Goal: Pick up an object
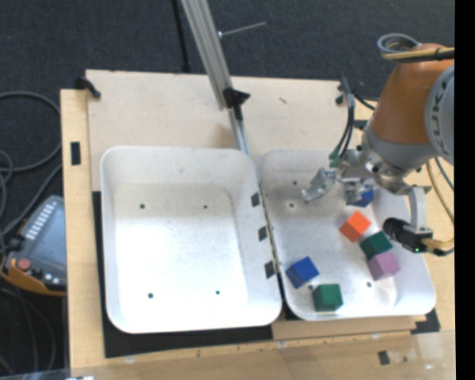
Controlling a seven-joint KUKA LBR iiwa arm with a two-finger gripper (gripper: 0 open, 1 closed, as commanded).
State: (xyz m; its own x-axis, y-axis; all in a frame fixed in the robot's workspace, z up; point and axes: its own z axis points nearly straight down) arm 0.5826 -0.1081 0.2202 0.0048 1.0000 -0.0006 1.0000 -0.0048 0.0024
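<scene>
Several small blocks lie in the right bin point(294, 172). An orange block point(355, 226) sits beside a dark green block point(375, 245) and a purple block point(382, 265) at the right. A blue block point(302, 271) and a green block point(327, 296) rest near the front. Another blue block point(364, 198) is partly hidden under the wrist. My gripper point(321, 184) hangs over the upper middle of the right bin, left of the orange block, with nothing seen in it.
The left bin point(182, 236) stands beside the right one. A slanted metal pole point(210, 50) rises from the bench behind the bins. Cables and a pendant point(36, 244) lie on the floor to the left.
</scene>
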